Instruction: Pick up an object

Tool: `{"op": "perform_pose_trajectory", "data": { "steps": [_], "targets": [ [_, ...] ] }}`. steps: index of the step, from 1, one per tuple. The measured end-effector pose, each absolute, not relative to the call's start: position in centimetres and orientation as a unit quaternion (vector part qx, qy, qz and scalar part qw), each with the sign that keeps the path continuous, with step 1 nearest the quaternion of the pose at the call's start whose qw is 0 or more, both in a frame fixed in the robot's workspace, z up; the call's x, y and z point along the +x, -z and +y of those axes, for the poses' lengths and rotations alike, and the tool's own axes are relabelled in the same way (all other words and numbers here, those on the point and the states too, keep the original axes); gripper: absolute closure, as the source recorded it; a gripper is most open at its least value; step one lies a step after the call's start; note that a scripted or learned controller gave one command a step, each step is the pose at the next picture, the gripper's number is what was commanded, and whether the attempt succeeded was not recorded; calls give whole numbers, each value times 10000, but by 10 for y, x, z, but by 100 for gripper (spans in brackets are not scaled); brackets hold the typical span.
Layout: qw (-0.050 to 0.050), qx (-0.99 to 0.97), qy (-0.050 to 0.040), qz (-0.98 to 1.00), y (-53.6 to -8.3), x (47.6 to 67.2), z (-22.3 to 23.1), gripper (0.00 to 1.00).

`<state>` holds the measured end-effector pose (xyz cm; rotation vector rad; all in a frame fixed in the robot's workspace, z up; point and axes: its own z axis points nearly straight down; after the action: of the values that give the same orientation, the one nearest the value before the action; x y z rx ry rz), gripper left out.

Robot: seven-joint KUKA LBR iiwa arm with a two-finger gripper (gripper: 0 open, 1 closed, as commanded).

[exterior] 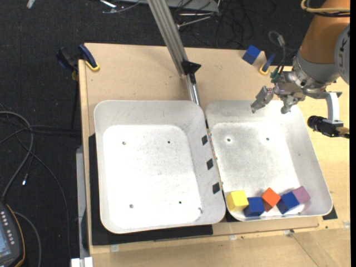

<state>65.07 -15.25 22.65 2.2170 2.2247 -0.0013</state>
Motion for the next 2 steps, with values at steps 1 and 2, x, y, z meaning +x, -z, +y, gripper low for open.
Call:
{"op": "perform_pose_trajectory", "data": {
  "steps": [1, 2],
  "targets": [
    [-39, 7048, 16, 7094, -164, 623, -99, 0],
    [-32, 7081, 26, 7061, -120, 574, -107, 0]
  ]
}}
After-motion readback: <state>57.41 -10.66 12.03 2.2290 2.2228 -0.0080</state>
